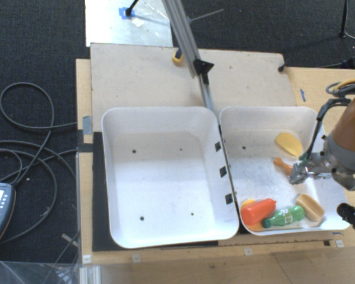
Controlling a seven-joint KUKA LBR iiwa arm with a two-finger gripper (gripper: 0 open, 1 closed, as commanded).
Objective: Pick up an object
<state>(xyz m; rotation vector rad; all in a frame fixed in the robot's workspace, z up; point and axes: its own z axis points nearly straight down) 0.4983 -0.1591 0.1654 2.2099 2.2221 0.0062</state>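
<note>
Metal two-finger gripper (pixel 297 173) low in the right shallow white bin (pixel 257 123), beside a small orange carrot-like piece (pixel 282 164). Finger spread: cannot tell. Green plastic bottle (pixel 284 217) lies near the front wall.

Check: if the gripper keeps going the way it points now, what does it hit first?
Likely the small orange piece in the right bin: the gripper points toward view-left and sits right beside it. Its height above it is unclear, so contact can't be confirmed.

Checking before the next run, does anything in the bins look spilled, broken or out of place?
Nothing looks spilled or damaged. The green plastic bottle lies on its side beside the red toy pepper at the near edge of the right white bin, a loose jumble.
</note>
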